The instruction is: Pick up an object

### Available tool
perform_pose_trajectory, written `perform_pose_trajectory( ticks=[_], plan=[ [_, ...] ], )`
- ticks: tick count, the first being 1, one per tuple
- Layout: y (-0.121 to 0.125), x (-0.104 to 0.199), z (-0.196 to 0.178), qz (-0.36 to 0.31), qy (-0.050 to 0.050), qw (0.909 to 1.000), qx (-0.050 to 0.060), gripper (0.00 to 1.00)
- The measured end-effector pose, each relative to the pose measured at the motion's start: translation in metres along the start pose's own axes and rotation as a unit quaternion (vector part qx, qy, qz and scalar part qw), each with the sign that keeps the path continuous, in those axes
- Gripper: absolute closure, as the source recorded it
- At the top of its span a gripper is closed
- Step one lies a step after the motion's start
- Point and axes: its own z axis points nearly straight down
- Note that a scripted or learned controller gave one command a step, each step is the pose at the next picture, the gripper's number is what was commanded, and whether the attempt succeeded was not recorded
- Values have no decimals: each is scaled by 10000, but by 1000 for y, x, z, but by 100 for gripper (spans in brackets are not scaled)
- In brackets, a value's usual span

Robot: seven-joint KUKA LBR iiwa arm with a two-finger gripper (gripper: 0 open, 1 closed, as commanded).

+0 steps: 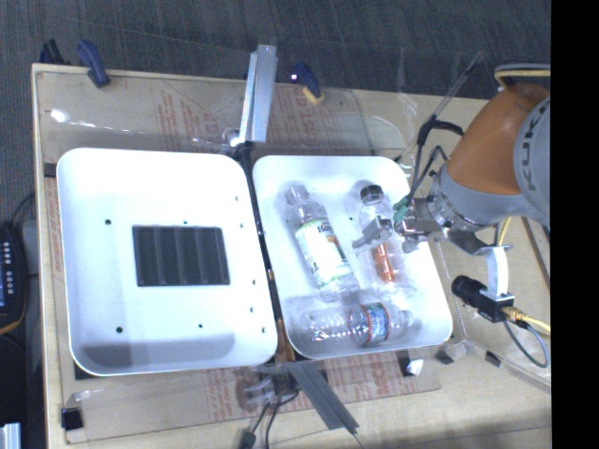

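Observation:
Three bottles lie in the right bin (426, 293). A clear bottle with a white and green label (318, 243) lies slantwise in the middle. A crumpled clear bottle with a blue and red label (363, 324) lies along the front wall. A slim bottle with a black cap and orange contents (386, 264) lies lengthwise on the right side. My gripper (377, 233) reaches in from the right and hangs over the middle of this slim bottle, hiding part of it. Whether it touches the bottle is unclear.
The left bin (103, 185) holds a dark ribbed rectangle (180, 255) at its centre. A metal bar (257, 92) stands at the back between the bins. Cables and a black connector (479, 296) hang beside the right bin's right wall.

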Motion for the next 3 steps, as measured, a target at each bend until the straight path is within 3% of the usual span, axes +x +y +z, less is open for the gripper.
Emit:
perform_pose_trajectory(
  ticks=[1, 2, 3],
  plan=[
    [60, 71, 114, 293, -2, 9996, 7, 0],
    [0, 66, 121, -104, -1, 9999, -1, 0],
    [48, 75, 120, -109, -4, 9999, -10, 0]
  ],
)
